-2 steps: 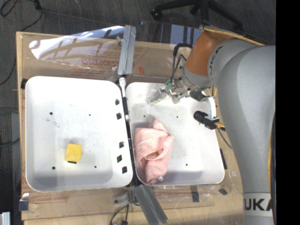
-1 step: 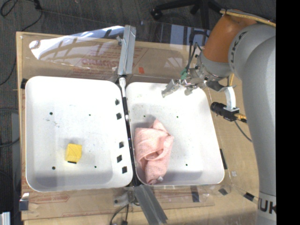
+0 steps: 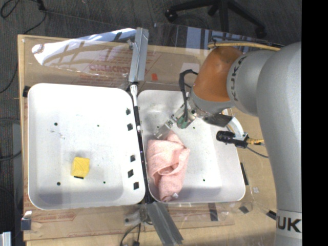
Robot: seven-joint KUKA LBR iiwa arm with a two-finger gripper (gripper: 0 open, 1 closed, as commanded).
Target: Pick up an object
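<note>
Gripper (image 3: 165, 128) sits low in right bin (image 3: 225, 183), just above pink cloth (image 3: 166, 165)'s top edge, apparently positioned for a grasp; finger state: cannot tell; yellow block (image 3: 81, 167) in left bin (image 3: 46, 106), well apart.

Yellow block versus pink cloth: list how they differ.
The yellow block is small, squarish and looks rigid; the pink cloth is far larger, soft and crumpled. The block lies in the left bin, the cloth in the right bin. The gripper hangs near the cloth's top edge, far from the block. Both rest on white bin floors.
</note>
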